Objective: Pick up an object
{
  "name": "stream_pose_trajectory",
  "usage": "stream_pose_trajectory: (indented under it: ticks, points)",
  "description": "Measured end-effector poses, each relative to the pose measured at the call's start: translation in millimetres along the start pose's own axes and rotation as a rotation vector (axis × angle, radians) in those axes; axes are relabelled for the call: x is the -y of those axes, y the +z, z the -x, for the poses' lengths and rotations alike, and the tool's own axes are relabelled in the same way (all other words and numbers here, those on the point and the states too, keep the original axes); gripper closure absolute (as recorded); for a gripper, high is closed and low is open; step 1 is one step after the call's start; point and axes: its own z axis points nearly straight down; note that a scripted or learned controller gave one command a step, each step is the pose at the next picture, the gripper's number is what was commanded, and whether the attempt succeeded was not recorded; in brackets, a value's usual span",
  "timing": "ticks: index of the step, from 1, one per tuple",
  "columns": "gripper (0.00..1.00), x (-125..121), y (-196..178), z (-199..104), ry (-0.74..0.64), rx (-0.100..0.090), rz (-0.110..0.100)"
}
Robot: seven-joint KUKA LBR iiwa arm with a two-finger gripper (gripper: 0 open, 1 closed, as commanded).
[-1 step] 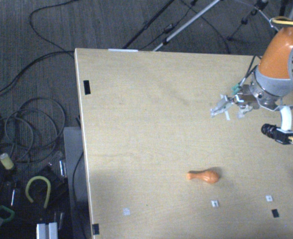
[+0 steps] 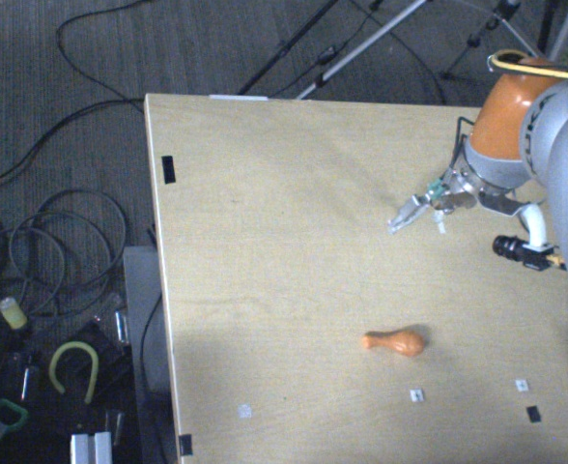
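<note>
Nothing had been picked up at this point as far as I could see: the gripper point(image 2: 407, 216) sat in the right-middle of the frame above the pale wooden surface point(image 2: 265, 259) with nothing visible between its tips, and honestly I couldn't tell if it was open or closed. The only real candidate, a small orange drumstick-looking object point(image 2: 397, 341), lay flat in the lower middle, well apart from it, so the whole reach-and-grab looked left to do. No readable writing anywhere, just small black markers point(image 2: 169, 169) on the board.
</note>
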Motion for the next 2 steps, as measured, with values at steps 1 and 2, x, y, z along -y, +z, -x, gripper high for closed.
stream_pose_trajectory:
  ticks: [1,2]
  points:
    - [0.00,-28,25,-16,-0.067,0.001,0.002]
    - [0.00,-27,-12,-12,-0.129,0.002,0.002]
